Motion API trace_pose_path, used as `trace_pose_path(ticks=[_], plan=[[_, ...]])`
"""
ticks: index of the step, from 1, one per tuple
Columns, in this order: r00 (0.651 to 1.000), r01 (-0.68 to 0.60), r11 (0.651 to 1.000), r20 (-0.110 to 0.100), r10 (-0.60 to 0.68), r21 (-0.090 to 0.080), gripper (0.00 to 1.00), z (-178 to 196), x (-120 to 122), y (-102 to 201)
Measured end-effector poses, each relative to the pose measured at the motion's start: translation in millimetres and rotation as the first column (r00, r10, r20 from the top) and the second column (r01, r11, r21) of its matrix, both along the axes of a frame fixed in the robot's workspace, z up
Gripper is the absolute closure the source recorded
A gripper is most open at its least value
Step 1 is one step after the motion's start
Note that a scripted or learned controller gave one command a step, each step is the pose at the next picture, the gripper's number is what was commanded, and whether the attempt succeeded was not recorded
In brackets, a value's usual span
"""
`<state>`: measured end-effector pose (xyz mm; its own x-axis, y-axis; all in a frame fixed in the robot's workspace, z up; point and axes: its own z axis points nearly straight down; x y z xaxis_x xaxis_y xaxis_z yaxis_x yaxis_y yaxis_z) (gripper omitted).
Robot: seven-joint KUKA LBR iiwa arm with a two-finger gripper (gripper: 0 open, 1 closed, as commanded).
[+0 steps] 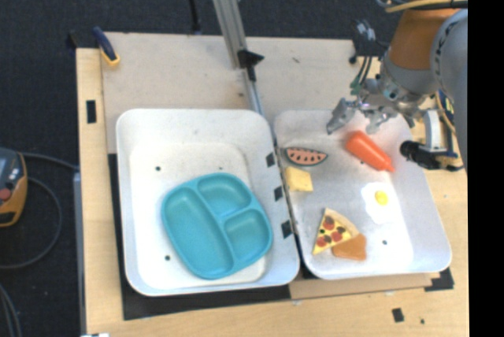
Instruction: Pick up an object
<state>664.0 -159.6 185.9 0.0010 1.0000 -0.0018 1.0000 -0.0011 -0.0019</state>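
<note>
Nearest the camera, a toy pizza slice (337, 234) is seen in the right bin (425, 249): a yellow wedge with red dots and an orange-brown crust. Just beyond it, a fried egg (379, 201), white with a yellow yolk, is placed near the bin's right side. In the left bin (150, 131), a teal divided plate (217, 224) with three compartments is laid flat. Farther back in the right bin, a pale yellow cheese square (299, 181) is set beside the dividing edge, and a watermelon slice (305, 157), red with a dark rind, is found just behind it. The carrot (369, 150), a smooth orange-red tapered piece, is laid at a slant near the bin's far right corner. The tool (361, 112) is held just above and behind the carrot, its fingers spread apart and nothing gripped between them. At the back of the table (173, 68), an upright aluminium post (224, 1) is mounted.
</note>
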Motion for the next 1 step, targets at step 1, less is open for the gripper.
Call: trace_pose_path(ticks=[1], plan=[[1.0,-0.003,1.0,0.0,0.003,0.001,0.0,-53.7,-3.0,8.5]])
